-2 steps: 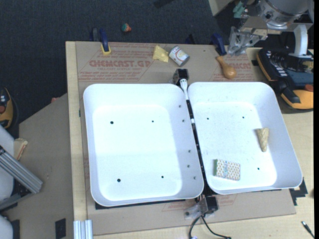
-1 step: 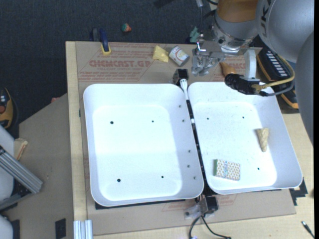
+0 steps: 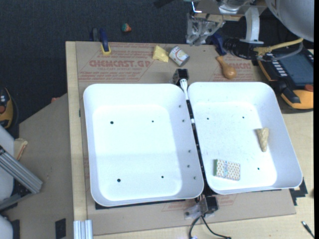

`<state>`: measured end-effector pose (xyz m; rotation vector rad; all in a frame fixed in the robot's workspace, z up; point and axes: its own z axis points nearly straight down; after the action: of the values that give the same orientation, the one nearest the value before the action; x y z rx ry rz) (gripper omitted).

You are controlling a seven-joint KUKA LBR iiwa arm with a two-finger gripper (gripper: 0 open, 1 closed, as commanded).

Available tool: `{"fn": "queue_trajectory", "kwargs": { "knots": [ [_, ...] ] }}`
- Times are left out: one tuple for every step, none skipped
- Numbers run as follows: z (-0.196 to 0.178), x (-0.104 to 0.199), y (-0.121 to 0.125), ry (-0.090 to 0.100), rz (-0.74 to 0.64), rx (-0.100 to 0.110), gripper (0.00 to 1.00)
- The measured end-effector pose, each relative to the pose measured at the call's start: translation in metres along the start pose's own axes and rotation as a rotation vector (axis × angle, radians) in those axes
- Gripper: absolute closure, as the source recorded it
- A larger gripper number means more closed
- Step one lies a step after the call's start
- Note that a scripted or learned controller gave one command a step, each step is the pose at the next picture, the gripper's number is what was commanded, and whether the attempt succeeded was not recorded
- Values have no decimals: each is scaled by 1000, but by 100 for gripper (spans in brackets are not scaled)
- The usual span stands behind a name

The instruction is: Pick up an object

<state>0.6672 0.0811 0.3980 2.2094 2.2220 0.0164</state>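
I see the gripper at 12 o'clock beyond both shallow white bins; I cannot tell its state. Right bin holds a patterned square pad and a tan wedge.

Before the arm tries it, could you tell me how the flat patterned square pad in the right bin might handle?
The flat patterned square pad lies flush on the right bin floor, so fingers may struggle to get under it. It looks thin, probably light, and likelier to slide than roll.
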Motion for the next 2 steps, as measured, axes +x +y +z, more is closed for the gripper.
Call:
{"fn": "queue_trajectory", "kwargs": {
  "knots": [
    [67,64,-4,-2,2,19,100],
    [89,148,-2,0,-1,11,100]
  ]
}}
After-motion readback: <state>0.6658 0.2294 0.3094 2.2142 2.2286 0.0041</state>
